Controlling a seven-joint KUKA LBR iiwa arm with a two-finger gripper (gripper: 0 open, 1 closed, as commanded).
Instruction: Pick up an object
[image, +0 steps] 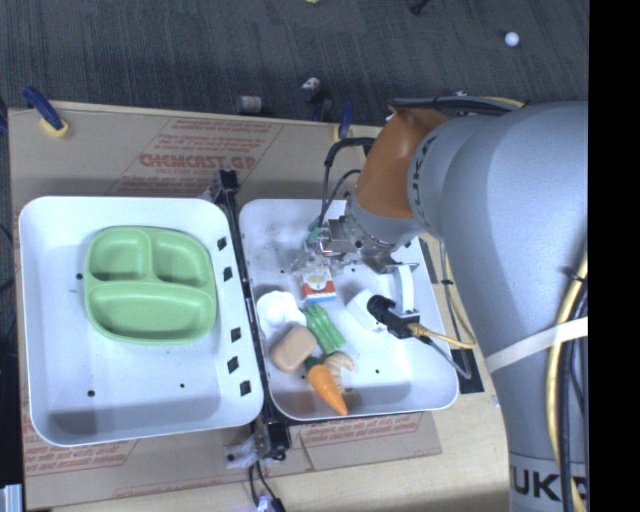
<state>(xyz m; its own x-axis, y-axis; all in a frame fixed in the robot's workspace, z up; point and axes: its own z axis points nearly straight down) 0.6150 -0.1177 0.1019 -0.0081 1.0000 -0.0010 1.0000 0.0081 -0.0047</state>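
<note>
My gripper (320, 262) hangs low in the right bin (430, 385), at its upper middle. Right under it sits a small red, white and blue carton (319, 291). I cannot make out how the fingers stand, nor whether they touch the carton. Below the carton lies a green vegetable piece (323, 327), with a white object (277, 308) on its left and a tan bread-like piece (292, 348) lower left. An orange carrot (328, 388) lies near the bin's front edge, beside a small beige item (342, 362).
The left bin (45, 300) holds a green divided plate (150, 282). A black clip divider (238, 290) runs between the two bins. My large grey arm (500, 230) covers the right bin's right side. Cardboard (180, 150) lies behind both bins.
</note>
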